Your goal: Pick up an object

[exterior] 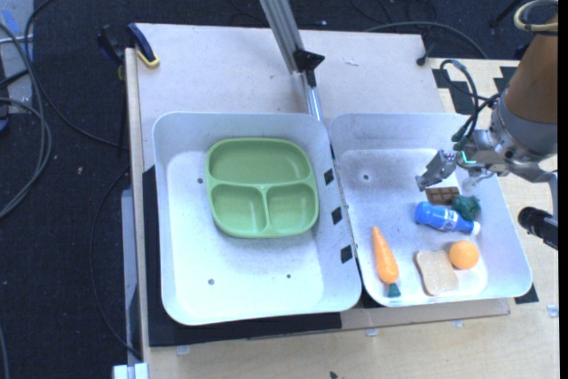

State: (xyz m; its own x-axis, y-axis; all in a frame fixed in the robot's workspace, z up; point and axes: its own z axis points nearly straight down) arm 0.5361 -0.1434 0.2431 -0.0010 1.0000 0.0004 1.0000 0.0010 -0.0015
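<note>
My gripper [457, 171] hovers over the back of the right bin [373, 146] with its fingers spread open and nothing between them. Just below it lies a small brown block [441, 193]. A blue bottle [442, 217] lies on its side in front of the block, with a dark green item [469, 208] touching its right end. Nearer the front edge sit an orange ball [463, 255], a tan bread slice [435, 272] and a carrot [384, 254].
A green divided plate [263, 187] lies in the left bin [177, 280]. A metal pole [275, 0] slants from the top down to the seam between the bins. Black cables run around the bench.
</note>
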